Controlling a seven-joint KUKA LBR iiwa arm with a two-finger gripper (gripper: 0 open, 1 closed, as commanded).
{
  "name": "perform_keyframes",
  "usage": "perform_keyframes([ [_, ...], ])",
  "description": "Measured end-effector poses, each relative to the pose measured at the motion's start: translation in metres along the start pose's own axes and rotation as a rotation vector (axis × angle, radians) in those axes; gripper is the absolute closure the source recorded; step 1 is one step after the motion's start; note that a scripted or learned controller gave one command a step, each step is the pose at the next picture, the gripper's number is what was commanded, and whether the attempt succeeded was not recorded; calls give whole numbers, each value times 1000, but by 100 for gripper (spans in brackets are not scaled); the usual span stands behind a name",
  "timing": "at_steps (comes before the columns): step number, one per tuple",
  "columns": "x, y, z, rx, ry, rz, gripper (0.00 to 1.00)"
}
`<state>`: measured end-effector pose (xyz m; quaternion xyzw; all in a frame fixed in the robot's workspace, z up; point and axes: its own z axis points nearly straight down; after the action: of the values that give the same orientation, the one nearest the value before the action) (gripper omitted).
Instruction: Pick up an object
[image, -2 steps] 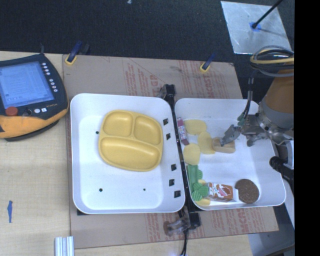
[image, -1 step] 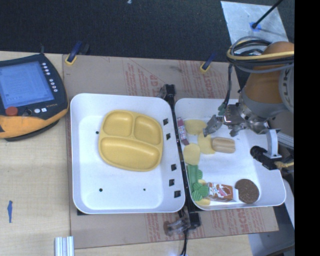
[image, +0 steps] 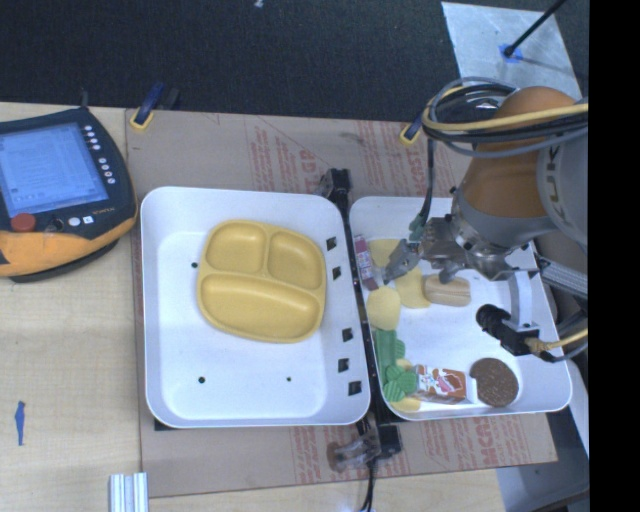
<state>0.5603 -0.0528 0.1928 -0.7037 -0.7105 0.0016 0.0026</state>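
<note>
Grey two-finger gripper (image: 418, 258) down in right shallow white bin (image: 545, 400), no idea if it's clenched or released. Pale yellow rounded lump (image: 384, 305) just beside it, tan block (image: 447, 292) near. Brown round cookie (image: 494, 381) at front corner. Yellow divided plastic tray (image: 264, 279) sits in left white bin (image: 170, 380)

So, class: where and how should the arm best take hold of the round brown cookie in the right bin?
Probably from straight above, fingers across the rim of the cookie. It lies flat near the right bin's front corner. The packet crowds its left side, so placing the fingers on its near and far edges looks safest.
</note>
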Motion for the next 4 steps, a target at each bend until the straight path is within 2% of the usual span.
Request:
perform_keyframes([
  [1, -49, 28, 104, -5, -5, 7, 0],
  [2, -74, -51, 98, -8, -4, 8, 0],
  [3, -135, -5, 11, -15, -8, 9, 0],
  [4, -134, -62, 106, 5, 2, 7, 0],
])
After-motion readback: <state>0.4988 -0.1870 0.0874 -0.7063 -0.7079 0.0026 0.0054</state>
